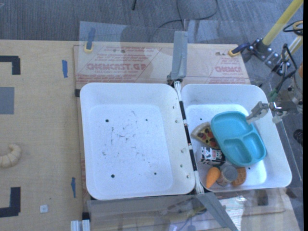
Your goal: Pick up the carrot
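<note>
1. The pincer (258, 111) is seen at the right bin's (274, 177) far-right rim, just above the upper corner of the blue divided tray (238, 137); whether it is open or closed cannot be told, and nothing is seen held in it.
2. The carrot (211, 177) is found at the near edge of the right bin, close to the divider between the bins, well apart from the pincer.
3. It is crowded: a brown round item (239, 176) lies just beside it, a black-and-white packet (211, 155) sits above it, and a pizza slice toy (206, 134) lies farther up.
4. A miss is judged likely if the descent is aimed slightly off, since the bin wall or a neighbour could be struck or gripped instead.
5. The left bin (130, 138) is not involved.
</note>
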You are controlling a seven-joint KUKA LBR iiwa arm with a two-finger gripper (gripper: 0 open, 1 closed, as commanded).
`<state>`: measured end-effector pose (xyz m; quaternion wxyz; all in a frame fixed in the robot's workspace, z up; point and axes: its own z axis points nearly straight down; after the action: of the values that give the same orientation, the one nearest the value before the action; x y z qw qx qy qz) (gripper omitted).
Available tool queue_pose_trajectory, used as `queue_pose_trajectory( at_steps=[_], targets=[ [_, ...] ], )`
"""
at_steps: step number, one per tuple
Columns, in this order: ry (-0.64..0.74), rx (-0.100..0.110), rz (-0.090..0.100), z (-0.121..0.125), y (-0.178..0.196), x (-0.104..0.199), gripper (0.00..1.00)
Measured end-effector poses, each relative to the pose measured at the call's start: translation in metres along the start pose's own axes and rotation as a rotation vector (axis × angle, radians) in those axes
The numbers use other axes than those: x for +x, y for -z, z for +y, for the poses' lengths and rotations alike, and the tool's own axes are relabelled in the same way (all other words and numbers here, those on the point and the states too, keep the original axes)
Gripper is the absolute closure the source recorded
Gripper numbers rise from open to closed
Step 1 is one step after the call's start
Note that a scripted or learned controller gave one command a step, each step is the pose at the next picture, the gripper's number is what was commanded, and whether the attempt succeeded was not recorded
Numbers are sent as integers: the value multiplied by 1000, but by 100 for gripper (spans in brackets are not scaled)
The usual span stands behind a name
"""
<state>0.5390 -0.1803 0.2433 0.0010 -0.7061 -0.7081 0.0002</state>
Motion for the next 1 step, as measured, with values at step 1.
queue_pose_trajectory(
  at_steps=[1],
  targets=[
    [230,-2,-1,-48,-25,-44,0]
  ],
)
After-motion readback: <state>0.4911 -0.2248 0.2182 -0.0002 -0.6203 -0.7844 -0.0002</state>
